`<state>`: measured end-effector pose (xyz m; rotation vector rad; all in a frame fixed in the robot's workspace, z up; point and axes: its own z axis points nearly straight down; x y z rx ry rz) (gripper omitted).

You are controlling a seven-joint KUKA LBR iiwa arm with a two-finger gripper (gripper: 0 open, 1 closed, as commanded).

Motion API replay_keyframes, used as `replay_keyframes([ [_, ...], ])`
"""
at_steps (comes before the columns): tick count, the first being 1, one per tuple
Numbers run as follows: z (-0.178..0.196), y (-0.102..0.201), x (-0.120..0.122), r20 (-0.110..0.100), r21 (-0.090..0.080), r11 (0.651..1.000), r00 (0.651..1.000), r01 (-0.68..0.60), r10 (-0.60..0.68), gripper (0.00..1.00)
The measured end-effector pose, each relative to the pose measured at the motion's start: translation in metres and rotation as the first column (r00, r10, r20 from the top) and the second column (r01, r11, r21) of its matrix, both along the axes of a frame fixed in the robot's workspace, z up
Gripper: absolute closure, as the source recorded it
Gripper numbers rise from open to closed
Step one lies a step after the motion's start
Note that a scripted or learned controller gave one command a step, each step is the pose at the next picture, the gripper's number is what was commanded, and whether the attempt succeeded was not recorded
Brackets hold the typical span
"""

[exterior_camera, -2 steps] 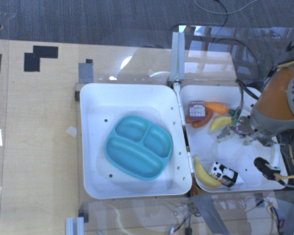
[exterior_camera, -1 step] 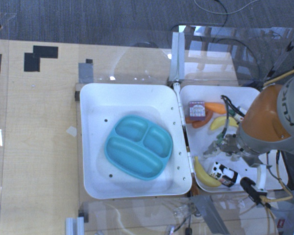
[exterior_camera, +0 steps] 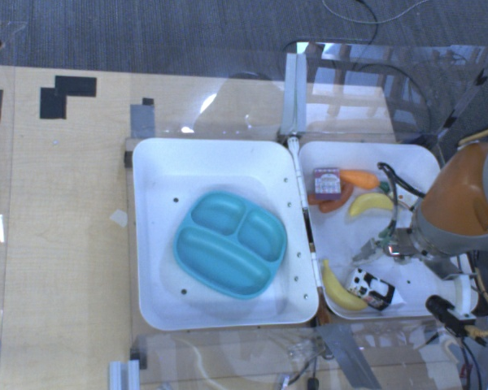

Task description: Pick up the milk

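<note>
A small carton with a black-and-white pattern [exterior_camera: 369,287], which I take for the milk, lies on its side near the front edge of the right bin [exterior_camera: 419,165]. It rests against a yellow banana [exterior_camera: 339,286]. My gripper [exterior_camera: 376,249] hangs just behind and above this carton, at the end of the grey and orange arm [exterior_camera: 464,201] that reaches in from the right. Nothing shows in the gripper's grasp. The wrist hides part of the bin floor on the right.
At the back of the right bin lie a small purple-and-white box [exterior_camera: 326,183], an orange carrot [exterior_camera: 359,179] and a second banana [exterior_camera: 371,204]. The left bin [exterior_camera: 154,218] holds a blue divided plate [exterior_camera: 230,243]. A raised rim [exterior_camera: 302,218] separates the bins.
</note>
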<state>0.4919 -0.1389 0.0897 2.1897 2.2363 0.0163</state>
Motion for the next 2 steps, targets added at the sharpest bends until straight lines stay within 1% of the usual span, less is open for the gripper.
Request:
replay_keyframes([
  [1,0.0121,0.0009,0.0032,0.008,-0.001,1.0,1.0,-0.003,0.003,1.0],
  [2,0.012,0.0008,0.003,0.007,0.0,1.0,1.0,-0.002,0.002,0.0],
])
